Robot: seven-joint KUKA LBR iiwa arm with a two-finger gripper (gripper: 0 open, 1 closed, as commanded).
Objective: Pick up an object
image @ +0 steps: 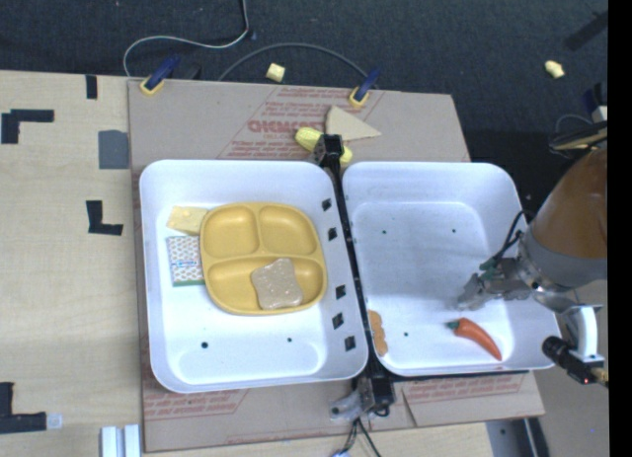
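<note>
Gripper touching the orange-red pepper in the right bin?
Apart. Camera view shows white bin floor between the gripper and the orange-red pepper, which lies nearer the front wall.

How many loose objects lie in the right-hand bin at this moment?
2. An orange chili pepper lies near the front right corner, just below the gripper. A small tan piece rests against the left wall. The arm may hide more.
</note>
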